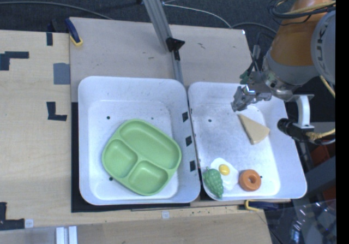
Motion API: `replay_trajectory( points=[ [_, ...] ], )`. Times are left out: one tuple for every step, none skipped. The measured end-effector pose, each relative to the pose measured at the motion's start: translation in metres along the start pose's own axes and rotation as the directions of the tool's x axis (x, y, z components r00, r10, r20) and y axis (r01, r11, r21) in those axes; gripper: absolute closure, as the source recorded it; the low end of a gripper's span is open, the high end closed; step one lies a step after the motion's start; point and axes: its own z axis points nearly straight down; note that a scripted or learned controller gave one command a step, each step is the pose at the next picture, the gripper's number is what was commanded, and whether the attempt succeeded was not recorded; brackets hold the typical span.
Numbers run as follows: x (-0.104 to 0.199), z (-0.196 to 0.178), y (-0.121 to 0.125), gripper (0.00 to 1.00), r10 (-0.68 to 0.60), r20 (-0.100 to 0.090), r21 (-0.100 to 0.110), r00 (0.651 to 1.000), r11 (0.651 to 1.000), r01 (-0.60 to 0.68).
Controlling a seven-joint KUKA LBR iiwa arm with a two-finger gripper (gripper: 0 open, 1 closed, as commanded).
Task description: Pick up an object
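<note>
Pale yellow, wedge-shaped, most likely a toy cheese wedge (253, 128): lying flat in the bin toward 3 o'clock (215, 101), in its upper half, thin tip pointing to 11 o'clock and broad end to 4 o'clock. Nearest candidate for the pick, judged by position.

Gripper (242, 98) just off that thin tip, at the wedge's 11 o'clock, reaching in from 3 o'clock. Spread of the claw: cannot tell, dark metal bunched together at this slant. Nothing seen held. Touching the wedge or hanging above it: cannot tell either.

Probably light, stiff and smooth, plastic or painted wood by the look. Not fragile. Sloped faces likely to squirt out of a pinch taken near the tip; better taken across the broad end, on the two long parallel sides, low and close to the bin floor. Light enough to skid on the white floor if nudged from one side first.

Elsewhere in the same bin, along the 6 o'clock edge: a fried egg (224, 171), a green leafy piece (214, 183) touching the egg at its 7 o'clock, and an orange doughnut (250, 180) just beside the egg at 4 o'clock. All well apart from the wedge.

In the bin toward 9 o'clock (98, 95): a green divided plate (142, 156), broad and shallow, awkward for a narrow claw except at the rim.
</note>
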Motion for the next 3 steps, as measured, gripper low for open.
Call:
replay_trajectory(
  points=[
    [0.049,-0.004,-0.012,1.0,0.0,0.0,0.001,1.0,1.0,0.0],
    [0.102,-0.007,-0.022,1.0,0.0,0.0,0.001,1.0,1.0,0.0],
    [0.149,0.014,-0.036,1.0,0.001,0.001,0.003,1.0,1.0,-0.001]
  ],
)
